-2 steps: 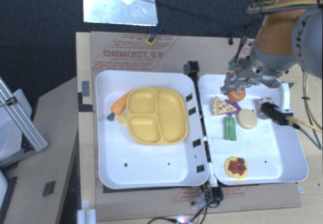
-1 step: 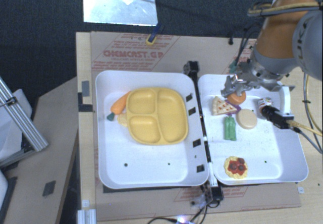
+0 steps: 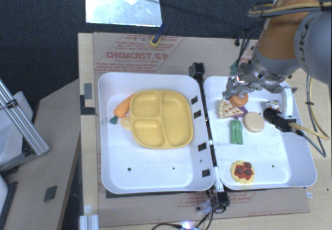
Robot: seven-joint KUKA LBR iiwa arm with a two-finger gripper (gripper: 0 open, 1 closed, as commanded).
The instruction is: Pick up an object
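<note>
Resting on cardboard point(image 3: 140, 50), two white bins point(image 3: 109, 120)

Grey arm with orange band point(image 3: 290, 16) reaching in from three o'clock, gripper point(image 3: 234, 91) low over right bin point(image 3: 295, 169), just above an orange round piece point(image 3: 239, 100). Waffle wedge point(image 3: 227, 109) touching at seven o'clock of it. Green strip point(image 3: 236, 132), beige disc point(image 3: 254, 121), small pizza point(image 3: 243, 171) nearby. Yellow divided plate point(image 3: 160, 118) in left bin point(image 3: 150, 180), carrot point(image 3: 122, 106) at its nine o'clock.

One fixed camera looks down at a slant from above on two shallow white plastic bins point(image 3: 155, 185).
</note>
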